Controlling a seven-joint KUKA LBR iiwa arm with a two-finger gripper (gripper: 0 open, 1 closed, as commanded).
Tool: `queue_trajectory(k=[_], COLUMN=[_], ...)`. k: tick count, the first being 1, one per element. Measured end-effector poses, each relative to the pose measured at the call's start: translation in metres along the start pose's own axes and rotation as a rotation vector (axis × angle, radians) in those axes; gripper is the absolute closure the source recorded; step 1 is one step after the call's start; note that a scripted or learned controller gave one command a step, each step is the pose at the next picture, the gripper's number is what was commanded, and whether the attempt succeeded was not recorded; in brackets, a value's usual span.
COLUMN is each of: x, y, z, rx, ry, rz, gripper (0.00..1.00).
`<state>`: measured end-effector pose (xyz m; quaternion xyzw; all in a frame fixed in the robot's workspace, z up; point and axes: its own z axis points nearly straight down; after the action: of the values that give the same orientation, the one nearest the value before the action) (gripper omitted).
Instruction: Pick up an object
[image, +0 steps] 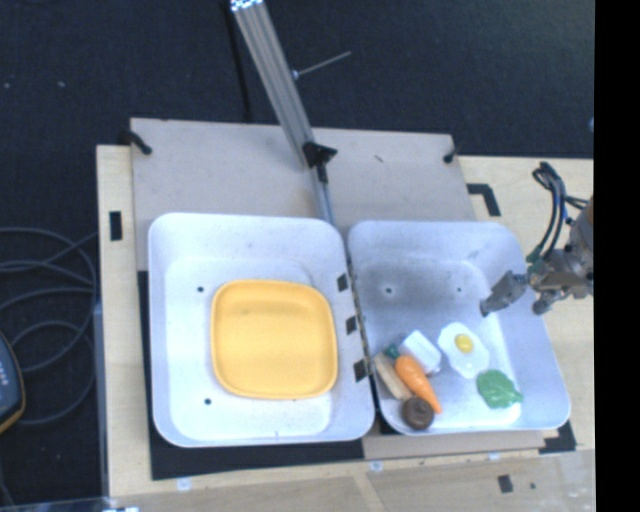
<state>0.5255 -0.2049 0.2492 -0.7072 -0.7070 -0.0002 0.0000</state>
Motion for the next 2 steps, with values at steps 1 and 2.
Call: queue_trajectory(k=[1,2], x=[-0.005,-0.01], y=[0.005,0.011], z=[0.046,0.104], rx=[0.003,0.004], ry=[0.0,0.0], rz=[0.001,0.001], gripper=[0.0,0.0])
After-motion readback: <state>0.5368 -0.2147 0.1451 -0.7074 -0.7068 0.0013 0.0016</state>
